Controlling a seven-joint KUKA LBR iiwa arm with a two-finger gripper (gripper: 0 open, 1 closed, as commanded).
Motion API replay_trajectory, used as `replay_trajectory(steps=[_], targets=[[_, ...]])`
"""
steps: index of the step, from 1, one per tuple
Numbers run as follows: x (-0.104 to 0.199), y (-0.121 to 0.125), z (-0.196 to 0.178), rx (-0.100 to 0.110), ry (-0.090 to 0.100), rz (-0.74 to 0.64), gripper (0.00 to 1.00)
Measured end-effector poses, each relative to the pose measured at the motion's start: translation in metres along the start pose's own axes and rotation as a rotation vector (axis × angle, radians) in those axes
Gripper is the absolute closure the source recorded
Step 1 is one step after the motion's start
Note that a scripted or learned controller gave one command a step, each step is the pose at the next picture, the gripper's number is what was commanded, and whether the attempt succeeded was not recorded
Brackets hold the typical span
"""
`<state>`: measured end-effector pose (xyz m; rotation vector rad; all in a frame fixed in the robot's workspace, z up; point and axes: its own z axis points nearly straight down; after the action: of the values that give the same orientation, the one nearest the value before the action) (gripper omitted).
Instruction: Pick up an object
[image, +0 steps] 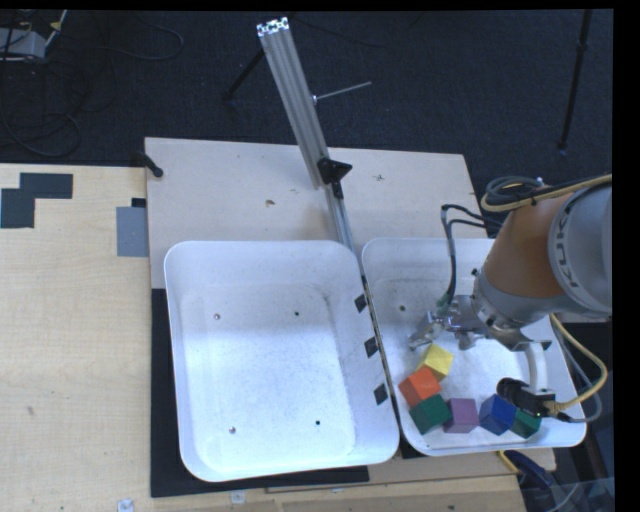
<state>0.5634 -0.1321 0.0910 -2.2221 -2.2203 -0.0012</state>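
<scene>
Several small blocks lie in the right bin (405, 270) near its front. A yellow block (438, 360) sits highest, with an orange one (421, 384) and a dark green one (431, 412) below it. A purple block (463, 414), a blue block (496, 414) and a small green piece (526, 424) line the front rim. My gripper (434, 332) hangs low in the right bin, just above the yellow block, its metal fingers pointing left. Nothing shows between them.
The left bin (200, 300) stands beside the right one, divided by a ridge with black clips. A slanted aluminium rail (300, 110) rises behind the bins. Cables (560, 395) trail near the right bin's front right corner.
</scene>
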Motion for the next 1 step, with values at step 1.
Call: replay_trajectory(steps=[1], targets=[[0.0110, -0.0509, -0.0019, -0.004, -0.002, 0.000, 0.00]])
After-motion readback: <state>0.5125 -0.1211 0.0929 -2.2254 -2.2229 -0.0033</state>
